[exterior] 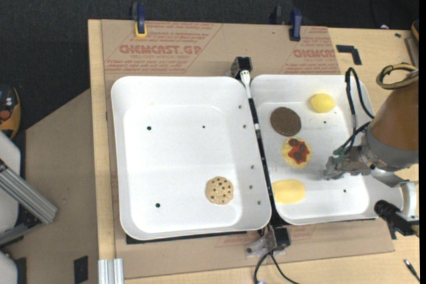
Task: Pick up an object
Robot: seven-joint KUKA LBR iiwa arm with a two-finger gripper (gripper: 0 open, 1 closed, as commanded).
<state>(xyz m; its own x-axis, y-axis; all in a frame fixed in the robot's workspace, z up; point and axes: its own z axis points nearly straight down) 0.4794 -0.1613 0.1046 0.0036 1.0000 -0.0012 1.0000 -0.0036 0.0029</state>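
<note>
1. At far left of the bench (100, 143): bare brown board, printed red lettering along its far edge, two blue clamps (138, 15) on that edge.
2. Left of the black divider strip (256, 143): left bin (126, 163), shallow and white, with a few small dark dots on its floor.
3. In the left bin, in the near corner next to the divider strip: round chocolate-chip cookie (219, 190), lying flat; round, so no long axis and no pointing direction to tell.
4. Right of the divider strip: right bin (319, 209), touching the strip along its left wall.
5. Just right of the strip, toward the far half of that bin: round dark brown disc (285, 121), flat, again without a long axis.
6. Just nearer than the disc, almost touching it: small yellow piece with red and dark topping (296, 151), roughly round.
7. Near the strip's near end: pale yellow oval (289, 191), long axis running left to right, square across the strip.
8. Further right of the strip, by the far wall: yellow rounded lump (322, 103), slightly wider than deep.
9. Furthest from the strip: gripper (335, 168), low over the right bin's floor, well apart from the topped piece, nothing between its fingers; open or closed cannot be told.
10. Behind it: grey arm with orange band (399, 123), black cable looping over the bin's far right corner.
</note>
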